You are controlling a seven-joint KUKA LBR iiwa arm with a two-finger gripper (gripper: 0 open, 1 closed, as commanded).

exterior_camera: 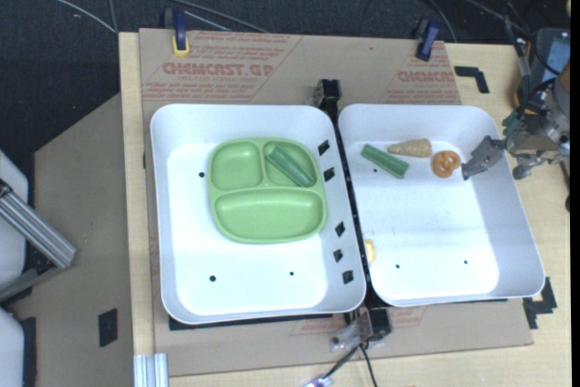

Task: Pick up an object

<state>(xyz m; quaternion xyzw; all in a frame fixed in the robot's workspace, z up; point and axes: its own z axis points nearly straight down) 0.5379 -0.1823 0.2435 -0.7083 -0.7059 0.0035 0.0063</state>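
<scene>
— Where's the arm right now?

— Over at the right edge of the right bin (507, 222). The gripper (483, 157) sits above that bin's upper right corner, dark fingertip pointing in toward the toys.

— Holding anything?

— Nothing between its fingers that I can see. Open or closed, I honestly cannot tell from here; it's small and dark against the rim.

— And the objects?

— Three in a row along the far side of the right bin. The orange ring (445, 163) lies just beside the gripper, apart from it. Next comes a tan cone (410, 148), lying on its side, then a green stick (384, 161) lying at a slant.

— The left bin?

— The left bin (181, 222) carries a green divided plate (266, 204), with a green piece (291, 163) lying in its upper right compartment.
</scene>
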